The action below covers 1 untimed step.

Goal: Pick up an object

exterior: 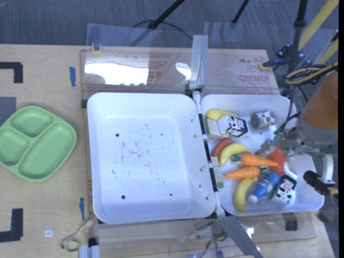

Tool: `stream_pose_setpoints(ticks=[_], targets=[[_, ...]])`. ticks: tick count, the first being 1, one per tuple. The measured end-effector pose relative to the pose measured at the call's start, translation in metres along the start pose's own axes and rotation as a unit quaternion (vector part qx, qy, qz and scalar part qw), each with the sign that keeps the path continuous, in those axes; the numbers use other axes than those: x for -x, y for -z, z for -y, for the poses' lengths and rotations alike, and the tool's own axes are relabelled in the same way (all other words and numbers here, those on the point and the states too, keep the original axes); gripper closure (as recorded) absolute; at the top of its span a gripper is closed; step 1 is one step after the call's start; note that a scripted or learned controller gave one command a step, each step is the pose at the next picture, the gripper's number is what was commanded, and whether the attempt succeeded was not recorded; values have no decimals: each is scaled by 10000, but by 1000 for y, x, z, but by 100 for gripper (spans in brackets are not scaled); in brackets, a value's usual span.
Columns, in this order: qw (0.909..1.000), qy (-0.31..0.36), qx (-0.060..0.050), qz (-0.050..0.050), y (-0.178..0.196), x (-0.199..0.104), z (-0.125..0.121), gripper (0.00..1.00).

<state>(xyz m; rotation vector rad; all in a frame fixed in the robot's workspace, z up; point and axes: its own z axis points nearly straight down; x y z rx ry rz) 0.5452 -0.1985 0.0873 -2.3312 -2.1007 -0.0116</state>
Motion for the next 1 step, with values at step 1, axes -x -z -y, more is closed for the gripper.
stream_pose_setpoints(ticks=[1], targets=[[10000, -17, 29, 27, 11, 3, -1, 100]])
